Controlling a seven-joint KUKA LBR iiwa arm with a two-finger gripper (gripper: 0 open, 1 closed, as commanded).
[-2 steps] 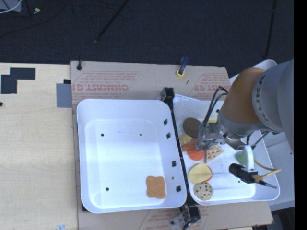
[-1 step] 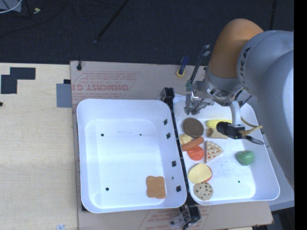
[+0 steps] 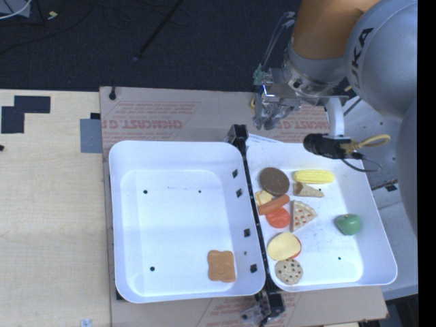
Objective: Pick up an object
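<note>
Dark floor backs a cardboard-topped bench (image 3: 170,118) carrying two white bins, with your arm hovering above the right one.

Your gripper (image 3: 270,118) hangs over the cardboard just past the far rim of the right bin (image 3: 381,251); its fingers look empty, and whether they are spread or pressed together cannot be told from this slant. From the fingertips, the toy food lies toward 6 o'clock, well apart: a brown disc (image 3: 274,180), corn cob (image 3: 313,176), sausage (image 3: 274,204), tomato slice (image 3: 278,218), pizza wedge (image 3: 302,214), green apple (image 3: 348,224), a yellow round piece (image 3: 284,246) and a cookie (image 3: 289,272). The left bin (image 3: 129,182) holds one toast-coloured piece (image 3: 221,266) at about 7 o'clock.
</note>
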